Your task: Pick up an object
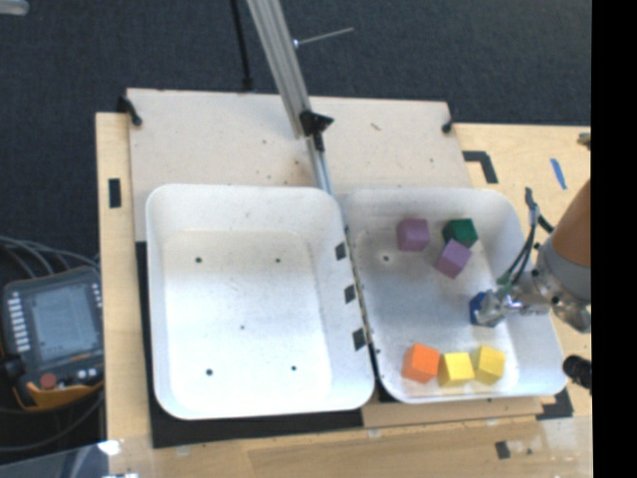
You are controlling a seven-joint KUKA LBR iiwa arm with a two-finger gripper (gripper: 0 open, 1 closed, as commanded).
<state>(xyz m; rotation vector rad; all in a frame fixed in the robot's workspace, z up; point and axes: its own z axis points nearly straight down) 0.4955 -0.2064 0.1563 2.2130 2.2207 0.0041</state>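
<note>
A pale wooden bench [114, 267] stands on dark carpet, with a cream board [229, 137] laid across its far half and two shallow white bins side by side. The left bin [249, 297] has a bare floor with a few dark specks. The right bin [393, 287] holds seven blocks — two purple blocks [413, 233] [453, 257] and one green block [460, 231] toward twelve o'clock, one orange block [421, 362] and two yellow blocks [458, 367] [490, 362] in a touching row along the six o'clock rim, and one blue block [482, 308] near three o'clock. The bin's centre and nine o'clock side are open floor. The gripper [495, 305] reaches in from three o'clock, right at the blue block; whether its fingers are spread or closed cannot be told. A metal rail [284, 58] slants up at twelve o'clock, and a control pendant [55, 327] sits off the bench at nine o'clock.
</note>
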